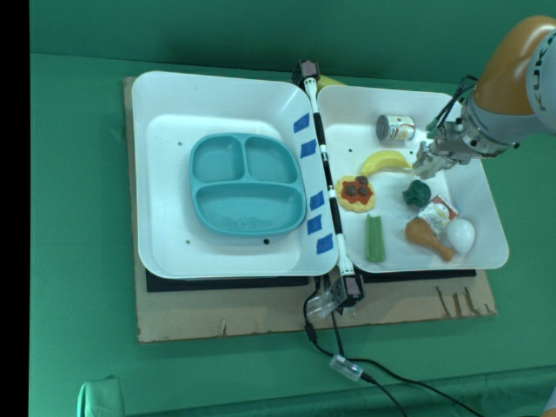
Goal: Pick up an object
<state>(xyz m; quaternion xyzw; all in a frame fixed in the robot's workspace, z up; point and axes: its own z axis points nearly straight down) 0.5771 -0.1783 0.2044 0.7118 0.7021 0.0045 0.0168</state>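
Can (396, 128): small tin, lying on its side, far part of the right bin.
Banana (385, 162): yellow, curved, lying flat, just nearer than the can.
Pizza slice (356, 193): orange-yellow with dark toppings, by the bin's left wall.
Celery stick (375, 238): green, straight, lying lengthwise near the front edge.
Broccoli (417, 193): dark green, mid-bin.
Chicken drumstick (427, 236): brown, lying flat, beside the egg.
Packet (439, 212): small, white and red.
Egg (460, 234): white, front right corner.

The grey arm (512, 94), its orange band uppermost, enters from about two o'clock and slants down toward eight o'clock, its wrist bent low so that the gripper (432, 164) hangs at the arm's lower left end, pointing downward.
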